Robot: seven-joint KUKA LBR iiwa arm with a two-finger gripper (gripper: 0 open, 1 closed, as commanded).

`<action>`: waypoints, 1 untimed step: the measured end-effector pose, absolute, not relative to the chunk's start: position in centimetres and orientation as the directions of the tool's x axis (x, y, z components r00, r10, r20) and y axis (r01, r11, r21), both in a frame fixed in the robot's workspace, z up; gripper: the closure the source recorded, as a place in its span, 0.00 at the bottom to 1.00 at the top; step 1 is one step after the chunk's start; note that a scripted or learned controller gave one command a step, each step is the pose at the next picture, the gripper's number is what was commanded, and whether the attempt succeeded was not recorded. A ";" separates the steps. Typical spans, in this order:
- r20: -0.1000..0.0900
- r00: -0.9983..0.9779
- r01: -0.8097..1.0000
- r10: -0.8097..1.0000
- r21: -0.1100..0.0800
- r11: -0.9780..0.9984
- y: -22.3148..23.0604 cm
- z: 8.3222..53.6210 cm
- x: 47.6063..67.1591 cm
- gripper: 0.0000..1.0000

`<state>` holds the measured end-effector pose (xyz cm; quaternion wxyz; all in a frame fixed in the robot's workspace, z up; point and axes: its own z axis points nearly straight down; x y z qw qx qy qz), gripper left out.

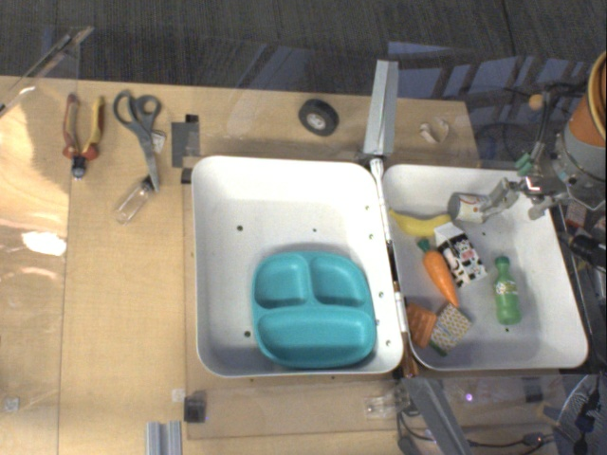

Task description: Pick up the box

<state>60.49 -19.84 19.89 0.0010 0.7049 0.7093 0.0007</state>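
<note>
The box [463, 257] is a small white carton with black markings. It lies in the right bin [560, 349], near that bin's middle left, between a carrot [439, 275] and a green bottle [506, 291]. My gripper [467, 207] hangs over the upper left part of the right bin, just above a banana [422, 223] and a short way beyond the box. Nothing shows between its fingers. The arm reaches in from the upper right.
A teal divided tray [313, 309] lies in the left bin [218, 254]. A checkered block [451, 327] and an orange piece [420, 322] sit at the right bin's front left. Scissors [142, 126], pliers [80, 131] and a tape roll [319, 117] lie on the bench.
</note>
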 end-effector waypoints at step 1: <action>0.000 -0.008 1.000 1.000 0.004 0.008 -14.5 14.2 56.5 0.00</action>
